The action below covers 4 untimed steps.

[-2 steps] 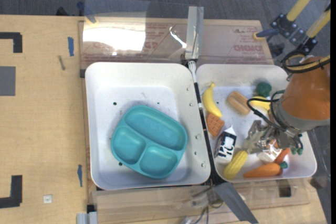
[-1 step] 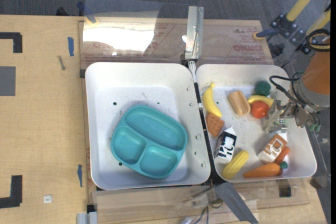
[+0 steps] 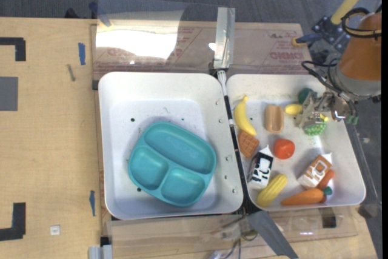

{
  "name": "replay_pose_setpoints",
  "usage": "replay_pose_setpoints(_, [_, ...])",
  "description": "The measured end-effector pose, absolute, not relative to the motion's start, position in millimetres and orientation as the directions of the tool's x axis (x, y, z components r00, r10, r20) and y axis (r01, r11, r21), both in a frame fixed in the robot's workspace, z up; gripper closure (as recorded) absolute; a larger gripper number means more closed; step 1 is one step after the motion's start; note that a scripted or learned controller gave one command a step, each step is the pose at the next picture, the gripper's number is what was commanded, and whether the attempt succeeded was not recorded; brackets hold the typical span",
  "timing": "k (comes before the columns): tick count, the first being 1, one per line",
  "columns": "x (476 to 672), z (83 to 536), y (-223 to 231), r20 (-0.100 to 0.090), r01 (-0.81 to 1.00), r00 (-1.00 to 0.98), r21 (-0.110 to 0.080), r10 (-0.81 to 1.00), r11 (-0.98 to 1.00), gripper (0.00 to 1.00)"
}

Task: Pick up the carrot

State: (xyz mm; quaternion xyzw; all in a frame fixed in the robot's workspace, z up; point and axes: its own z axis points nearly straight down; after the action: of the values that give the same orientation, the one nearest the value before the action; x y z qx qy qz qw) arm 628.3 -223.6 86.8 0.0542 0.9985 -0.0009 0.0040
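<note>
The orange carrot (image 3: 303,196) lies flat along the front edge of the right bin (image 3: 354,148), with its green tip pointing right. My gripper (image 3: 319,110) hangs over the back right part of that bin, well behind the carrot. It sits just above a green broccoli piece (image 3: 314,127) and beside a small yellow lemon (image 3: 293,109). Nothing shows between the gripper and the carrot but other toy food.
Around the carrot are a corn cob (image 3: 272,188), an orange-and-white carton (image 3: 315,170), a black-and-white carton (image 3: 262,168) and a tomato (image 3: 284,148). Further back lie a banana (image 3: 244,116), a hot dog (image 3: 274,118) and a waffle (image 3: 248,144). The left bin (image 3: 115,106) holds a teal divided plate (image 3: 173,162).
</note>
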Motion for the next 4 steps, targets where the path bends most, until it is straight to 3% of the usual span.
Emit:
replay_pose_setpoints(1, [635.1, 86.6, -222.7, -0.012, -0.301, -0.954, -0.005, -0.301, 0.954, 1.0])
replay_pose_setpoints(2, [658.0, 173.8, -164.1, -0.012, -0.086, -0.996, -0.002, -0.086, 0.996, 1.0])
replay_pose_setpoints(3, [629.3, 169.0, -118.2, 0.003, 0.231, -0.973, 0.001, 0.231, 0.973, 1.0])
replay_pose_setpoints(4, [651.5, 87.1, -112.8, -0.005, 0.519, -0.855, 0.001, 0.519, 0.855, 1.0])
